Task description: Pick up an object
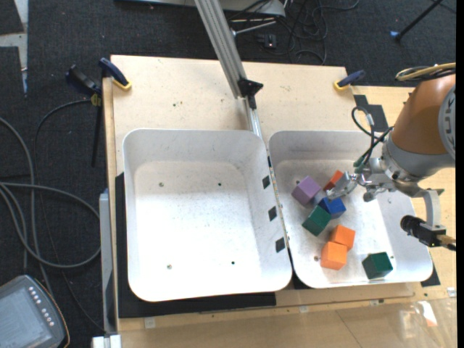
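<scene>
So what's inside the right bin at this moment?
The right bin holds loose blocks: a purple block, a blue block, two green blocks and orange blocks. The pincer hangs over a small orange piece, partly covering it.

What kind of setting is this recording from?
Probably a robotics lab test bench: a clamped wooden board bearing two shallow white plastic bins, small coloured foam cubes, loose cables on dark carpet.

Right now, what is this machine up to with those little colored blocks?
The robot arm is reaching from the right into the right bin, where some blocks lie. Its gripper hangs low over a blue block and a small orange piece. Nothing is lifted yet, by the look of it.
</scene>
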{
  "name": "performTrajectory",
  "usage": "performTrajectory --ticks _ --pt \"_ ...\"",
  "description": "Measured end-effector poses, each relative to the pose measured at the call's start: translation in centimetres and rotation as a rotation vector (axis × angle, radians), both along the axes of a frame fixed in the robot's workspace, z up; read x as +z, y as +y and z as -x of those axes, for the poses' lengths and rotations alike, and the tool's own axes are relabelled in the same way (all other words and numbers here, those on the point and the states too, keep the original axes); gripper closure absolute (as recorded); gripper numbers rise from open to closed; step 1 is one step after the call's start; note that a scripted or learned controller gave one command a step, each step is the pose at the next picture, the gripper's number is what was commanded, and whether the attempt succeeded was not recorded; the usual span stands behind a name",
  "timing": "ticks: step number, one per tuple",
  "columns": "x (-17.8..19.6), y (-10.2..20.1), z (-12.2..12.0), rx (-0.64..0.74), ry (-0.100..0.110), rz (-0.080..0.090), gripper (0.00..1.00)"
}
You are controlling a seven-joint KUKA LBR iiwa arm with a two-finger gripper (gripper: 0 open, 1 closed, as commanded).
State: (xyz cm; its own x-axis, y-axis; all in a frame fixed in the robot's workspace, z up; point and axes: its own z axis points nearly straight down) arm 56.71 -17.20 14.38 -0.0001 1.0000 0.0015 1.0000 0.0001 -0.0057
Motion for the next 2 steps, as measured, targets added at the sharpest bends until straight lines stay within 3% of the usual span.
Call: performTrajectory --ticks 1,2 --pt "-2.4 0.0 -0.6 0.003 -0.024 0.005 0.0" --pt "-1.3 0.0 -0.8 0.001 -0.029 0.005 1.0"
